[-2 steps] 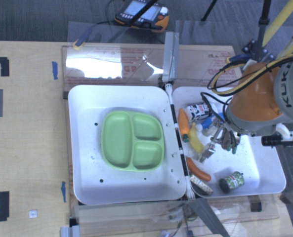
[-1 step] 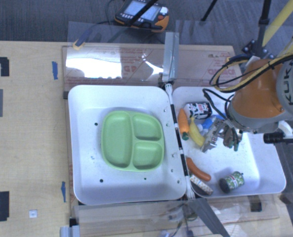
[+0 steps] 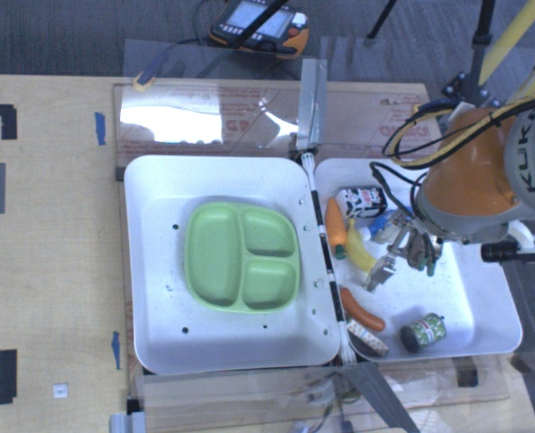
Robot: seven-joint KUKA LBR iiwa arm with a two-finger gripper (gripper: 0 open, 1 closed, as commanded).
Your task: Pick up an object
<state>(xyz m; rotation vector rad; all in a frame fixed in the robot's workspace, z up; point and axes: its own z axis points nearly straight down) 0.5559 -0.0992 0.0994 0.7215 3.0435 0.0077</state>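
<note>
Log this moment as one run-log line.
task: pick up an object | arm: over right bin | claw: above banana, nothing seen held | left bin: green divided plate

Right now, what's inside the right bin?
The right bin holds a carrot, a banana, a black-and-white carton, a sausage, a brush and a green can. The arm covers its far corner.

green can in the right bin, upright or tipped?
Tipped. The small green cylindrical can lies on its side on the right white bin's floor, its silvery end facing the view's right, apart from the gripper.
</note>
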